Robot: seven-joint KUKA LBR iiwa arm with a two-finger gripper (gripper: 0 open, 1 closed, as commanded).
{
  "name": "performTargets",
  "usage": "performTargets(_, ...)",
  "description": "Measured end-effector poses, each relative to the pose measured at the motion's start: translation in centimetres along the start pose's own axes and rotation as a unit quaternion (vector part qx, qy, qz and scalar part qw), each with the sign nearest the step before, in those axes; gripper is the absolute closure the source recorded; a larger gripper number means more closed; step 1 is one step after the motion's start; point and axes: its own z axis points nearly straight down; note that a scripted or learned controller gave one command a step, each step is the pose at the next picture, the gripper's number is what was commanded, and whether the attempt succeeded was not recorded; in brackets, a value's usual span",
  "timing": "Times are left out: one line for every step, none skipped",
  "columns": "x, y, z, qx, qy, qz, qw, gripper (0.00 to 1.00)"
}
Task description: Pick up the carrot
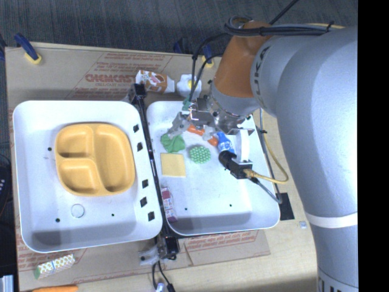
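Two white bins sit side by side on the worktop. The left bin (36, 224) holds one yellow divided plate (94, 158). The right bin (213, 218) holds one green leafy piece (172, 142), one yellow cheese slice (173, 164), one green dotted ball (199, 154), one blue-and-orange item (222, 142) and one carrot (196, 129). The arm (285, 72) reaches in over the right bin's far edge, and its hand (189, 119) is low at the bin's far left part. The carrot, a small orange piece, lies right at the hand's tip, touching or just under it, between the leafy piece and the blue item. Whether the hand is spread or closed, or grips the carrot, cannot be told.
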Motion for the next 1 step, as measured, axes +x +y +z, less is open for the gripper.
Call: performTargets(0.16, 5.88, -4.27, 0.000, 0.000, 0.089, 0.9961, 0.00)
